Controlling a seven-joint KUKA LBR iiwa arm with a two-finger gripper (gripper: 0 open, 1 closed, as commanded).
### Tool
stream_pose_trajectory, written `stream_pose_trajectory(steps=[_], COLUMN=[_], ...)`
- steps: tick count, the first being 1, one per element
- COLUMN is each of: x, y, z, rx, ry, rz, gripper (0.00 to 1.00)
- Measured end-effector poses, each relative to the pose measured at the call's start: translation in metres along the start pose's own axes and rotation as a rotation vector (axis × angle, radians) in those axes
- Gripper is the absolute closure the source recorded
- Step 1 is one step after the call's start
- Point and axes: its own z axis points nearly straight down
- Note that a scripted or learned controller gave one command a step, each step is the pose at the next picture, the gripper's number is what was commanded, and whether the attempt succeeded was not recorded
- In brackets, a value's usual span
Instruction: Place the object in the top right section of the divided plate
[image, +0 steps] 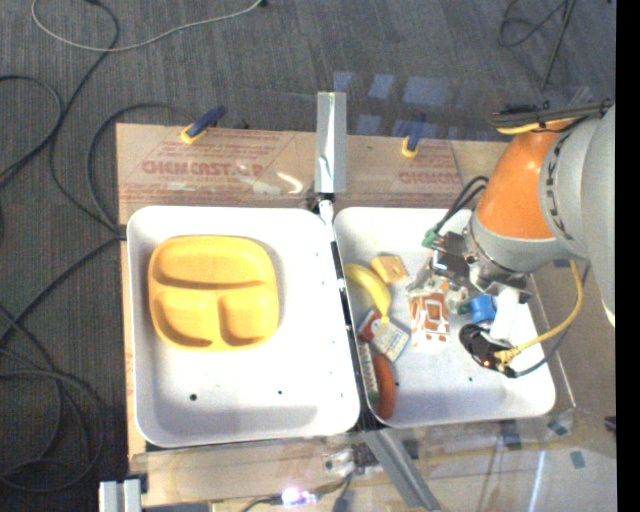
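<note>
Picking is judged underway as the gripper, its state impossible to tell, is poised over a carton beside the banana, the plate well to its left.

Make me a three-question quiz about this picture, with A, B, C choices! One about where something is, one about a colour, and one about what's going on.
1. Where is the divided plate?
A. left bin
B. right bin
C. on the floor

2. What colour is the divided plate?
A. blue
B. yellow
C. green

3. Where is the banana now?
A. on the plate
B. in the right bin
C. outside both bins

Answers:
1. A, it lies in the left bin.
2. B, it is yellow all over.
3. B, it rests in the right bin by the dividing wall, not yet on the plate.
</note>
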Motion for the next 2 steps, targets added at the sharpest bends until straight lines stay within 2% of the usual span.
stream_pose_trajectory(steps=[1,2], x=[0.035,0.048], y=[-0.062,-0.076], z=[-0.076,-0.041], rx=[-0.001,-0.001], ry=[0.004,0.003], rz=[-0.224,-0.414], gripper=[1.00,1.00])
